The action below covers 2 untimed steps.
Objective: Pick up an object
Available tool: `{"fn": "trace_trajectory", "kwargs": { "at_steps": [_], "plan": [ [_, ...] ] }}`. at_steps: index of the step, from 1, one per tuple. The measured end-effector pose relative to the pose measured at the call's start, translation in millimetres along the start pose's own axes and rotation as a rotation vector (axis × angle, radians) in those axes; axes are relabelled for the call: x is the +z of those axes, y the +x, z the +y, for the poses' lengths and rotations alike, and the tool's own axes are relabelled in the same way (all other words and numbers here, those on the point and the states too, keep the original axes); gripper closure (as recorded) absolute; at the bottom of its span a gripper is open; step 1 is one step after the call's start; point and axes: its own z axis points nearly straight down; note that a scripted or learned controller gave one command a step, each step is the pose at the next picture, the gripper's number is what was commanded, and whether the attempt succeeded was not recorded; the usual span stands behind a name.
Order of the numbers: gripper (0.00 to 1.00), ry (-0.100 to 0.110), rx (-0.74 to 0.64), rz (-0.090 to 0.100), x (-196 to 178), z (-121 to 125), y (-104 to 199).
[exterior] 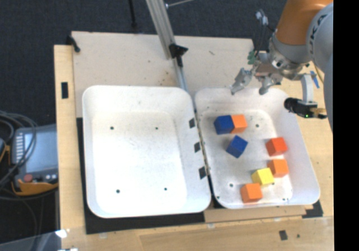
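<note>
Approach step of the pick: two-finger tool (251, 83) spread open and empty above the far rim of the right shallow white plastic bin (303, 188), seven small blue, orange and yellow cubes lying below; next, descent over one cube, e.g. lone blue cube (236, 146).

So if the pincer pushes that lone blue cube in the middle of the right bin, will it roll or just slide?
The lone blue cube has flat faces, so it would probably slide or turn, not roll. It looks rigid and small, likely light. With bare floor of the right white bin around it, a push may simply scoot it away.
</note>
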Motion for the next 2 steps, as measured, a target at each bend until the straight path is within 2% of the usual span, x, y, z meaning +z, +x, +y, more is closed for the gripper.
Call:
{"fn": "trace_trajectory", "kwargs": {
  "at_steps": [1,2],
  "plan": [
    [0.0,0.0,0.001,0.0,43,-4,-5],
    [0.0,0.0,0.003,0.0,101,0,-13]
  ]
}}
